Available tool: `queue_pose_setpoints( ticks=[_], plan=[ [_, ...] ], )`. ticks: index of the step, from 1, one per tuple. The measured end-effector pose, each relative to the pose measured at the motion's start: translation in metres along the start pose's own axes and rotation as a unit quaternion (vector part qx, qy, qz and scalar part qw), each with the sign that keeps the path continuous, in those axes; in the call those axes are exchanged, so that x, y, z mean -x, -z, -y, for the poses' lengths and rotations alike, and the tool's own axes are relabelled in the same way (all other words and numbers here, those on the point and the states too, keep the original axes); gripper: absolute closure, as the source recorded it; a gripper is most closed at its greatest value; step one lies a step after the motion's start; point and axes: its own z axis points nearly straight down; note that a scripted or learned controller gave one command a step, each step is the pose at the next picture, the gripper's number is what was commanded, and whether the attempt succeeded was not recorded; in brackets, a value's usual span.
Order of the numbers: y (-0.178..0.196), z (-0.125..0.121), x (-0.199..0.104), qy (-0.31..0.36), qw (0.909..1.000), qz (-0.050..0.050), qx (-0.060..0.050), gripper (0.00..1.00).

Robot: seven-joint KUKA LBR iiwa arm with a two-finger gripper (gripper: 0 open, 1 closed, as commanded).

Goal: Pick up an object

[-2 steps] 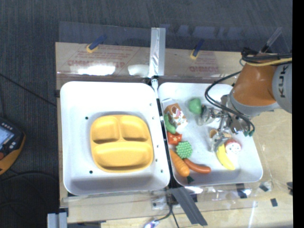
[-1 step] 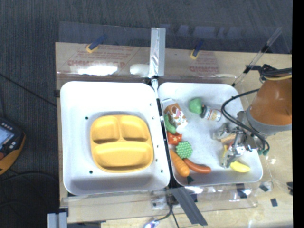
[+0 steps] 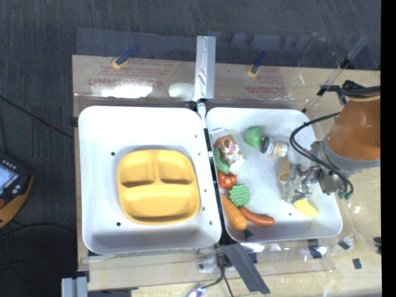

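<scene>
Over the right bin point(image 3: 322, 228), near its right wall, we have the pincer point(image 3: 301, 189) lowered among the toys. Whether it is spread or pressed together we cannot tell; the metal parts blur against the white floor. Just below it lies a yellow piece point(image 3: 306, 208), lemon-like, which we judge to be the likeliest target, since nothing else sits as close. We see nothing clearly held.

Farther left in the same bin, well apart from the pincer, the other candidates cluster along the wall shared with the left bin point(image 3: 99, 228): a printed packet point(image 3: 228, 151), a red tomato-like piece point(image 3: 226, 180), a knobbly green ball point(image 3: 239, 195), a carrot point(image 3: 233, 214) and a sausage point(image 3: 257, 217). A green round toy point(image 3: 253, 136) and a small jar point(image 3: 275, 146) lie toward the bin's top edge. The left bin holds a yellow divided tray point(image 3: 159, 185).

What worries us here is the yellow piece's position. It rests close to the right wall and near the bottom corner, so a closing grip may nudge it against the wall, or it may squirt sideways. A rounded, smooth shape would, we judge, slip easily if caught off centre. The dark cable point(image 3: 303, 132) looping near the wrist point(image 3: 356, 135) could also drag.
</scene>
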Motion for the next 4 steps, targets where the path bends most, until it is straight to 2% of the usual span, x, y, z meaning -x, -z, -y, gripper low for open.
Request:
queue_pose_setpoints(
  ticks=[1, 2, 3, 4],
  plan=[
    [0.000, 0.000, 0.000, 0.000, 1.0000, 0.000, 0.000, 0.00],
    [-0.010, -0.030, 0.000, 0.011, 0.9999, -0.002, 0.000, 0.00],
    [-0.010, -0.116, 0.036, 0.092, 0.9958, 0.000, 0.002, 0.00],
    [-0.013, -0.108, 0.114, 0.076, 0.9971, -0.001, 0.001, 0.00]
  ],
)
